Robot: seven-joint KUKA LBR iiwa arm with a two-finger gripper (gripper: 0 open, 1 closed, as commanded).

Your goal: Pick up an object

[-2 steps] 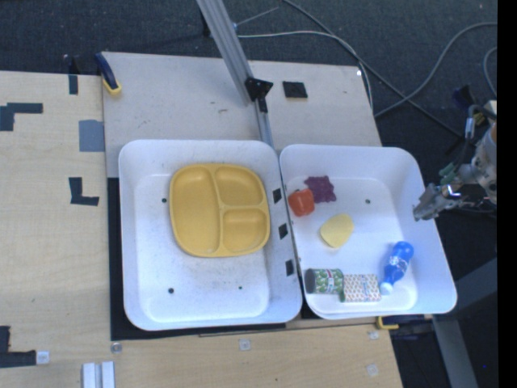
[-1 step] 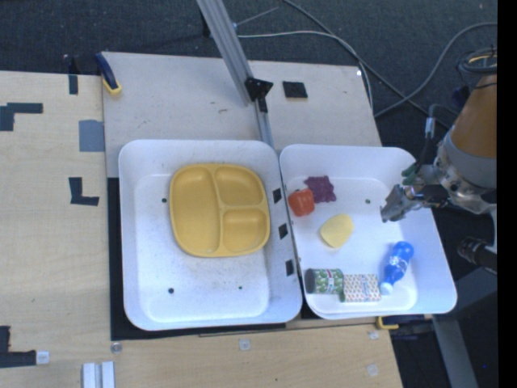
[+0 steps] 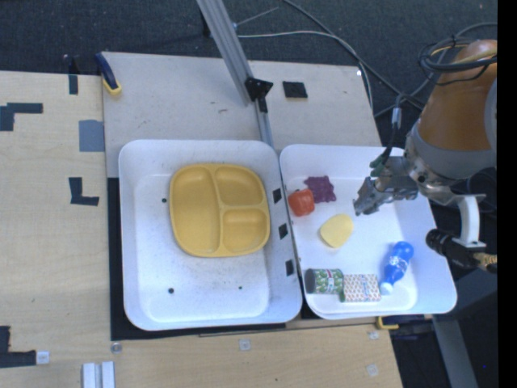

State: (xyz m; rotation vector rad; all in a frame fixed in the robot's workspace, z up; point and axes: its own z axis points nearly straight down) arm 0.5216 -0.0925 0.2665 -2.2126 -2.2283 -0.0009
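- Camera view: the gripper (image 3: 367,203) hangs over the right bin (image 3: 436,293), just right of the pale yellow piece (image 3: 336,230); nothing shows between its fingers, and I cannot tell whether it is open or closed.
- All pickable things lie in that right bin: the yellow piece near the middle, a purple piece (image 3: 321,187) and an orange-red piece (image 3: 301,202) towards the left wall, a blue bottle (image 3: 395,266) and a green-and-white packet (image 3: 342,284) along the near side.
- The left bin (image 3: 145,241) holds a yellow divided plate (image 3: 219,209).
- Judged from this, the pick is not yet done: approach appears under way; descent, closing and lift remain.
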